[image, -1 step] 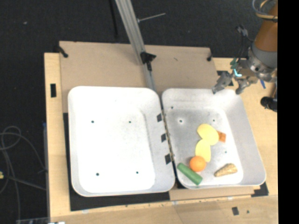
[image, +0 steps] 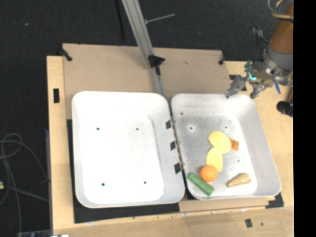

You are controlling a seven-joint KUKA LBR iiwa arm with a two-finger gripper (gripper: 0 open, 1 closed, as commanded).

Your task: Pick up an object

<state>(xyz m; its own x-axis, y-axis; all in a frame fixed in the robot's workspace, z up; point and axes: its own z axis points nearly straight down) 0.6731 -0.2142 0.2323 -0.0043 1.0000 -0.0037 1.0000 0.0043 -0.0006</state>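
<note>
From above, the arm is reaching in from the right, and its gripper (image: 243,89) is hanging over the far right corner of the right bin (image: 256,132). Its two fingers are standing apart, and nothing is sitting between them.

The toys are all lying in the near part of that bin, well away from the gripper. Two yellow pieces (image: 217,149) are touching each other — one is sitting a bit higher, one lower. A small orange block (image: 234,144) is resting just beside the upper yellow piece. An orange ball (image: 209,173) is sitting against the lower yellow piece. A green stick (image: 200,183) is lying at a slant just beside the ball, near the bin's front left corner. A tan wedge (image: 238,180) is lying to the right of the ball.

The left bin (image: 118,147) is sitting right beside the right one. A metal pole (image: 140,33) is slanting up behind the bins.
</note>
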